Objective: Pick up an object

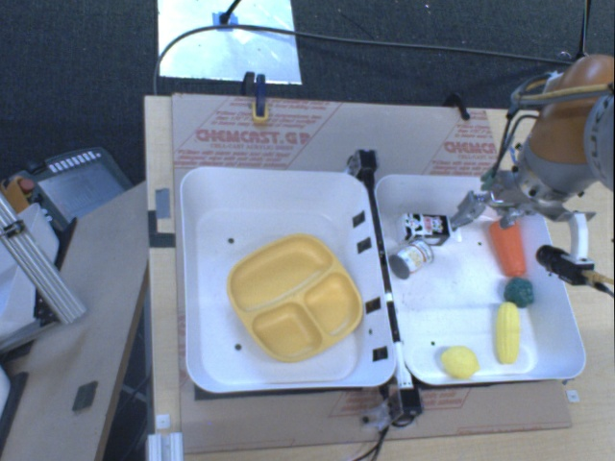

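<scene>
a: so, where does the pincer (pixel 480 203) stand right now?

b: it hangs low at about one o'clock in the right bin (pixel 480 296), its tips near the small black-and-white box (pixel 425 226). whether it is spread or pressed together, i cannot tell; nothing shows between the fingers.

a: which thing is best to take?

b: the box is nearest, toward nine o'clock from the tips, with the silver can (pixel 411 256) just beside it at seven. the carrot (pixel 508 246) lies toward four o'clock from the tips.

a: how to do it well?

b: i'd centre over one item alone. the box and can sit close, so a sloppy descent could nudge both. the corn (pixel 506 332), lemon (pixel 459 361) and green ball (pixel 519 292) lie well apart from the tips, toward five and six.
</scene>
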Action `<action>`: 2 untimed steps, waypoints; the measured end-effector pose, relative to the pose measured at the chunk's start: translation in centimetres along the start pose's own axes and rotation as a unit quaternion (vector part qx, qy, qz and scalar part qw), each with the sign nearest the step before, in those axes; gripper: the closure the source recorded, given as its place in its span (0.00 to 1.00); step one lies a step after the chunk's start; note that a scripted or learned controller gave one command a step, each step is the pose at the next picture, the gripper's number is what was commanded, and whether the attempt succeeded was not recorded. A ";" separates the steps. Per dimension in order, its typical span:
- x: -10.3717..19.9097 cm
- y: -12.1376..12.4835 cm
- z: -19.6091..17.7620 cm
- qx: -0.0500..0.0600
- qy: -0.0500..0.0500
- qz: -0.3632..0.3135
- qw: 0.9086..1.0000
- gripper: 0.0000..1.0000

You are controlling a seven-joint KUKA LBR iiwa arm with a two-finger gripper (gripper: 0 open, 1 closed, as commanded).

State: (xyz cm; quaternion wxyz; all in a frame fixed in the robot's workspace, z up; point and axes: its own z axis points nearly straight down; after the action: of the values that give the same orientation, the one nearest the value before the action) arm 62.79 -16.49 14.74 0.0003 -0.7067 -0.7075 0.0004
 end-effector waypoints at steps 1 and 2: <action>-0.2 0.5 3.7 -0.010 -0.002 -0.002 1.000 0.00; -0.2 0.6 2.7 -0.012 -0.002 -0.001 1.000 1.00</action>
State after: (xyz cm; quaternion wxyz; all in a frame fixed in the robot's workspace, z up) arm 63.39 -16.74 12.06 -0.0095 -0.7056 -0.7085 -0.0061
